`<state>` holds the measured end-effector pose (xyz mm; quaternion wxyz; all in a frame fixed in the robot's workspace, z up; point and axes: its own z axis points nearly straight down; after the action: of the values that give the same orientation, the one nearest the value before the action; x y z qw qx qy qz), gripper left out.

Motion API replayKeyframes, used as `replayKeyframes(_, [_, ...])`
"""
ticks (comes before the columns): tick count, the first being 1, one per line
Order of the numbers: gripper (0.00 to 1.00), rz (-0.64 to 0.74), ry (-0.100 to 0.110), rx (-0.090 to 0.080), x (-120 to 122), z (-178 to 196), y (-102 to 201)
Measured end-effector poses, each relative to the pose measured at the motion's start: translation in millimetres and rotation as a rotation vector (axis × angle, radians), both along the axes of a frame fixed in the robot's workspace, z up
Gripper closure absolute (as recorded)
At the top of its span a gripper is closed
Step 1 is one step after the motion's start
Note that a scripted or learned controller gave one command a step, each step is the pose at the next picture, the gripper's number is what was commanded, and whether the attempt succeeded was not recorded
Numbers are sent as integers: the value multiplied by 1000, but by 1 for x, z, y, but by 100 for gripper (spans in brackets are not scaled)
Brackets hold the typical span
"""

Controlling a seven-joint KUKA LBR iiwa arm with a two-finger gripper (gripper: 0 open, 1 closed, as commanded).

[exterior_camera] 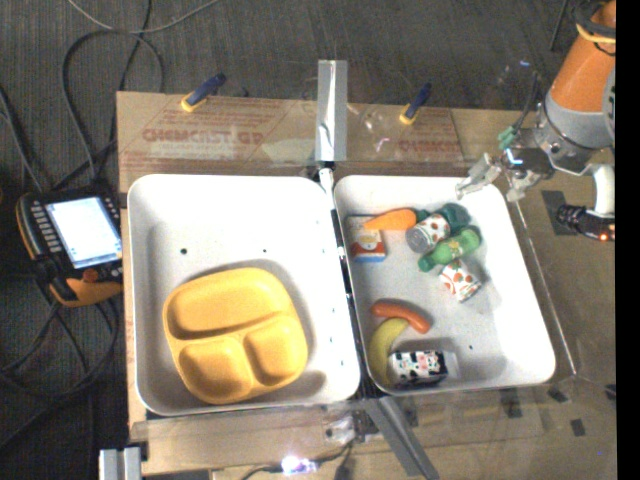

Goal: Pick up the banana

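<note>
- The banana [385, 340] lay in the right bin [525, 313], toward its 6 o'clock edge, curved and free of any grasp.
- A hot dog [402, 315] touched the banana at its 12 o'clock side; a black-and-white box [418, 365] sat just beside it at 4 o'clock.
- The gripper [487, 177] hung over the bin's 1 o'clock corner, well apart from the banana; whether its claw was spread or pressed together could not be told.
- A carrot [397, 220], a can [428, 234] and a green bottle [450, 247] clustered near the bin's 12 o'clock edge.
- A yellow tray [235, 333] sat in the left bin [150, 218].
</note>
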<state>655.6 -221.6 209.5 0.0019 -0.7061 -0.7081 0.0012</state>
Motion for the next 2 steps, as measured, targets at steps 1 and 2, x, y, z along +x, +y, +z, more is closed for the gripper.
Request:
replayKeyframes(1, [0,251,-8,5,-40,-112,4])
replayKeyframes(2, [0,510,-1,3,-133,-52,25])
